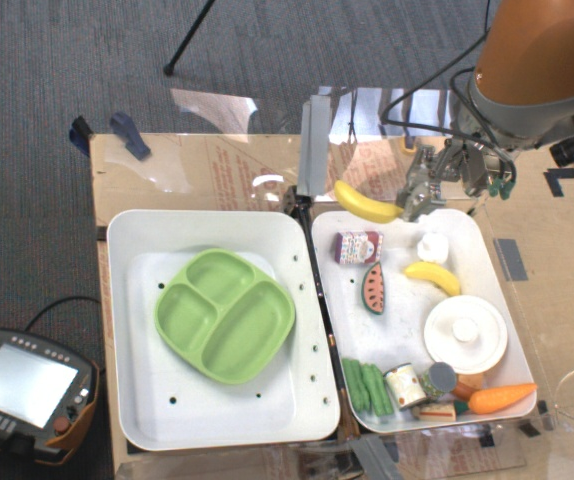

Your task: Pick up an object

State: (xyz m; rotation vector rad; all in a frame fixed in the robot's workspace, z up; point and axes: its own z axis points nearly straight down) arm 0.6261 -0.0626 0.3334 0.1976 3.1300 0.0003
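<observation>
My gripper hangs over the far edge of the right bin. It is shut on the right end of a yellow banana, which sticks out to the left above the bin's rim. Below it in the right bin lie a purple carton, a watermelon slice, a second banana, a small white piece, a white round bowl, green beans, a can and a carrot.
The left bin holds a green divided plate. The grey and orange arm and its cables come in from the upper right. A handheld screen lies on the floor at the lower left.
</observation>
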